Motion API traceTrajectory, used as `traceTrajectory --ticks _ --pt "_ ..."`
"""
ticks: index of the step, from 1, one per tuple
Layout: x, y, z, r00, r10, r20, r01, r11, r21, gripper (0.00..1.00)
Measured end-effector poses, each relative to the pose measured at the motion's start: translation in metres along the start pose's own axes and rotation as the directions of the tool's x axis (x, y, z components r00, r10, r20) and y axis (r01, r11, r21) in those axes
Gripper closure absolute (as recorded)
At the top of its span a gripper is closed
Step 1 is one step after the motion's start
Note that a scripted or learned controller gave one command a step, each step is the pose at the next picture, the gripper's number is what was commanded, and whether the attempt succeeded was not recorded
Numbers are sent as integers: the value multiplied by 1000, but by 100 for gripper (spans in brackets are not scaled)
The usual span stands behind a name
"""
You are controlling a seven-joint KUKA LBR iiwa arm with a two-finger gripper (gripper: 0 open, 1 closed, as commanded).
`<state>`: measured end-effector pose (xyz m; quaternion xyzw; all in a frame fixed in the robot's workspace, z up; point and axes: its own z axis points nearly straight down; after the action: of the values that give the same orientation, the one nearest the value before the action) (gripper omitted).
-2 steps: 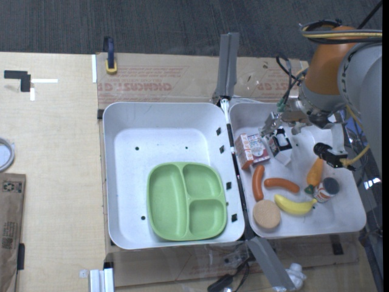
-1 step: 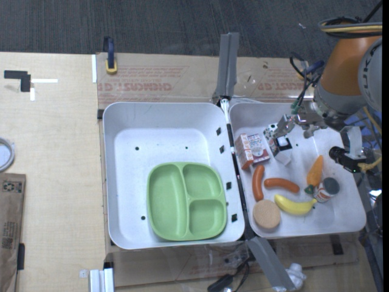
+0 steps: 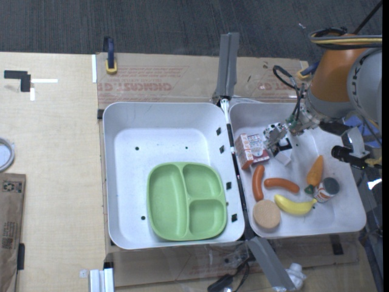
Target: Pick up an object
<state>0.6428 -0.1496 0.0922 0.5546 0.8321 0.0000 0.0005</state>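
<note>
**benchwatcher:** ok so in the camera view, the arm (image 3: pixel 346 72) is reaching in from the upper right and the gripper (image 3: pixel 278 135) is hanging low over the right bin (image 3: pixel 340 224), right of centre in the frame. It's sitting just beside the small carton (image 3: pixel 251 149), maybe touching its right edge, hard to say. Can't tell if it's open or closed, and I'm not seeing anything clearly held in it.

**toybin_tom:** what else is lying around in there?

**benchwatcher:** 2 sausages (image 3: pixel 275 184) below the carton, a banana (image 3: pixel 295 205) and a round cookie thing (image 3: pixel 266 215) toward the bottom, a carrot (image 3: pixel 315 170) and a small can (image 3: pixel 327 188) on the right. The left bin (image 3: pixel 121 163) is carrying a green divided plate (image 3: pixel 185 201).

**toybin_tom:** so what's going wrong from here, you reckon?

**benchwatcher:** my guess is it's going for the carton. The carton is leaning against the bin's left wall, so if the gripper is coming down off-centre, it could be shoving it into the wall or tipping it instead of grabbing it. Also the nearer sausage is lying close below, so a sloppy close could be nudging that too and ending up with nothing.
</note>
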Motion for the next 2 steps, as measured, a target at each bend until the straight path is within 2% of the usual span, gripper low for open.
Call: traceTrajectory --ticks 1,2 --pt "-21 -18 0 999 -38 0 38 999 0 0" --pt "-22 -18 -10 999 -34 2 34 999 -3 100"
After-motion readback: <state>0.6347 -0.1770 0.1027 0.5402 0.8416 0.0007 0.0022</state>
